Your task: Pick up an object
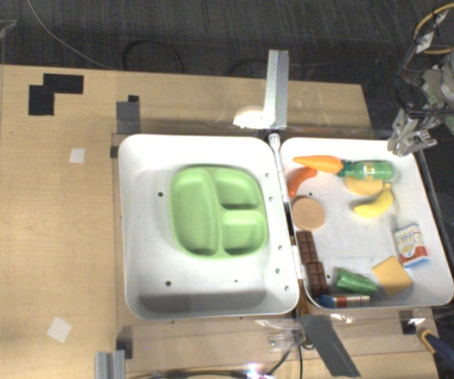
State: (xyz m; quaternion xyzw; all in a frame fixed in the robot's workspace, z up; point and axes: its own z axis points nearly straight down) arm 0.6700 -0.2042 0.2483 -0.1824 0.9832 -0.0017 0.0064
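Bench inventory, for your check.

1. Left bin (136,212): white, shallow. It holds a green divided tray (217,210) lying flat near its middle, with one long compartment on the left and two smaller ones on the right.

2. Right bin (440,247): white, touching the left bin along a shared edge. Contents, far to near:
- carrot (318,163), orange, lying along the far wall;
- green bottle (368,170) on its side, just right of the carrot;
- orange slice-shaped piece (364,186), touching the bottle's near side;
- banana (375,203), yellow, just nearer than that piece;
- red-orange piece (296,181) at the left wall, below the carrot;
- round tan disc (308,212), just nearer than it;
- brown chocolate bar (311,263) along the left wall;
- small carton (410,245), white with red and blue print, near the right wall;
- yellow cheese wedge (392,275) at the near right;
- dark green item (355,279) just left of the wedge;
- blue and red marker-like item (345,299) against the near wall.

3. Gripper (410,138): you find it over the far right corner of the right bin, apart from every object. Nothing sits between its fingers; whether they stand apart or together cannot be told.
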